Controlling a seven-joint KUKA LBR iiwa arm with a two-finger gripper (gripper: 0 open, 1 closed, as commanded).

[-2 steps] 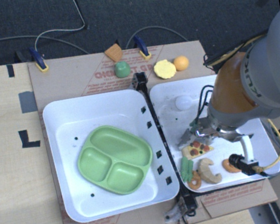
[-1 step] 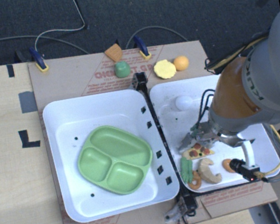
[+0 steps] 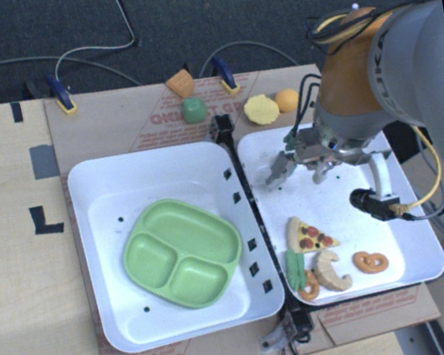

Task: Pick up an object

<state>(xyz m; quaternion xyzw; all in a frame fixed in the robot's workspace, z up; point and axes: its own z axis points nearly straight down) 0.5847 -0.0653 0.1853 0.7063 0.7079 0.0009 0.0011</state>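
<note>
Gripper (image 3: 299, 169) above right bin's (image 3: 429, 267) bare floor

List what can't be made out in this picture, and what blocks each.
- Gripper: fingers blurred and partly under the arm's wrist; open or shut unclear, camera view.
- Right bin: its far right part is covered by the arm.
- Green item beside the pizza slice: too small to identify.
- Orange ball: partly hidden behind the yellow toy.

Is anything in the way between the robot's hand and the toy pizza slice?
Nothing visible is. The hand hovers over the upper part of the right bin, and only bare white bin floor lies between it and the pizza slice below it.
</note>
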